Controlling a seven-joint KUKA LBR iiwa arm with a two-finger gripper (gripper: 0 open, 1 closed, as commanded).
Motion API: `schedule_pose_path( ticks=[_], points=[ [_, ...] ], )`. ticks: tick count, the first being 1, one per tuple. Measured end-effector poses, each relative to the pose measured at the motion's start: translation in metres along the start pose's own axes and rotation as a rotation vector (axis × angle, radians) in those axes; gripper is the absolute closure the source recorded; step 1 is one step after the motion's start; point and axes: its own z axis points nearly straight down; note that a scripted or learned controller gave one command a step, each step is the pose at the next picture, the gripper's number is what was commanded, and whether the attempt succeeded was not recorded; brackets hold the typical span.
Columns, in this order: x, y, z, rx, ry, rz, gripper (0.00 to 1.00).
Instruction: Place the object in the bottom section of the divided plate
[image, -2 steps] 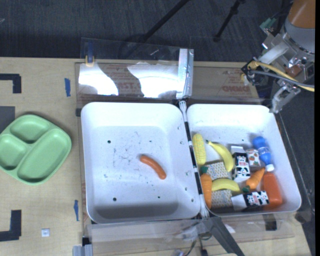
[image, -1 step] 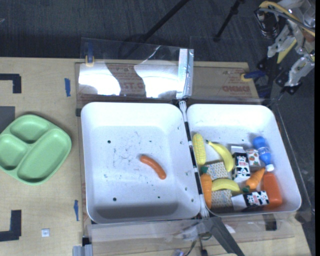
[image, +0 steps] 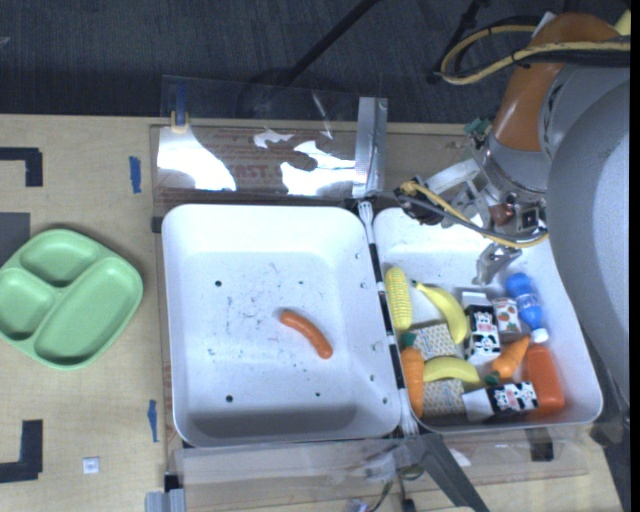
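The gripper (image: 489, 262) is hanging over the far end of the right bin (image: 585, 405), above the clutter of toy food, and whether it is spread or pressed together is something I cannot tell from this angle; nothing is showing between its tips. It is sitting over that bin most likely because that is where most of the pickable things are lying: a corn cob (image: 398, 297), two bananas (image: 447, 311), two carrots (image: 412, 378), a blue bottle (image: 524, 300), an orange bottle (image: 544, 379) and small cow-patterned cartons (image: 484, 333), all crowding together near the divider between the bins.

The sausage (image: 306, 332) is lying alone in the middle of the left bin (image: 190, 235), well apart from everything else, which is making it the easiest thing to take without nudging a neighbour. Which object the task means is not clear from here.

The green divided plate (image: 17, 300) is resting on the bench (image: 70, 160) to the left of both bins, well apart from the arm. Its largest, long section is facing the near side, and I judge that to be the target. Nothing is lying in it, so the carrying step is not yet done, and a long reach across the left bin is ahead.
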Motion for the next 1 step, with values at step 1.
schedule_pose_path(
  ticks=[1],
  points=[
    [0.0000, 0.0000, -0.0001, 0.000, 0.000, 0.000, 0.00]
  ],
)
